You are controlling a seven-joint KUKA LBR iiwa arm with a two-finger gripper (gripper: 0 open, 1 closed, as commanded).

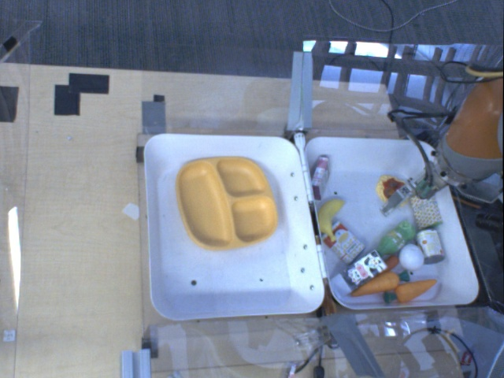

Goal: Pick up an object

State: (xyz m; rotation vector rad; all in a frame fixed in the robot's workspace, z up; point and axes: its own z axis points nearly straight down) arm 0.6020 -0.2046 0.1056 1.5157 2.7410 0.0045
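Observation:
My gripper (403, 194) hangs over the upper right part of the right bin (354, 154), at the end of the grey arm with its orange band (476, 124). It sits just beside a small red and yellow flat item (388, 185) and above a patterned little box (425, 210). Lower in the same bin lie a green bottle (396, 239), a white ball (410, 257), a small can (430, 245), two carrots (379, 283), a cow-patterned carton (365, 268), a small printed carton (340, 239), a banana (331, 209) and a red tube (319, 176).
The left bin (165, 290) holds a yellow divided plate (227, 201). A raised divider (311, 219) separates the two bins. Metal framing and cables stand behind the right bin (409, 69).

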